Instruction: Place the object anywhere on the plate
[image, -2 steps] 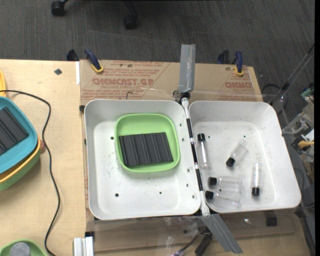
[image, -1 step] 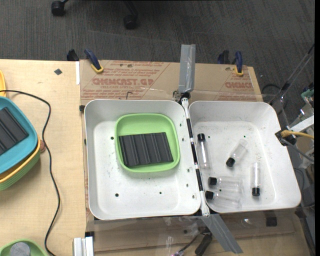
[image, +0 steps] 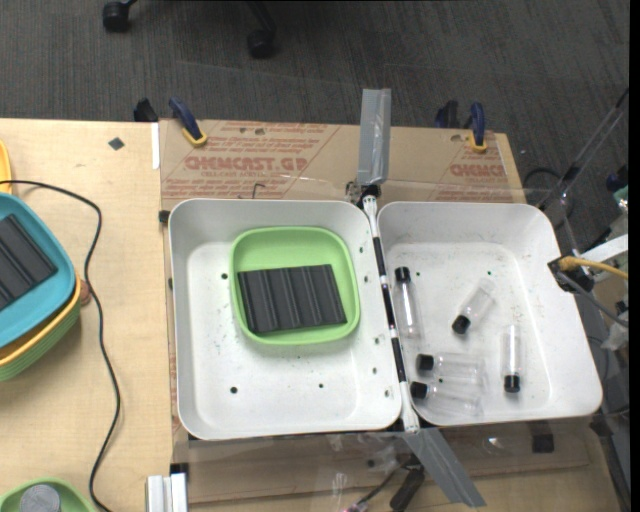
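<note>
Claw state could not be told from the camera view, nor could any hold on an object.

Vials lay scattered in the right bin (image: 540, 240), well apart from the green plate (image: 293, 250). One long vial (image: 404, 300) lay just beside the divider nearest the plate; a short vial (image: 472, 308) lay further right; another vial (image: 511, 358) lay furthest from the plate; a cluster of vials (image: 445, 378) sat at that bin's near edge.

The plate, bearing a dark ribbed insert (image: 292, 298), sat in the left bin (image: 200, 330).

Judgement: the vials looked light, rigid, smooth, prone to rolling. Grip recommended across the barrel at mid-length.
</note>
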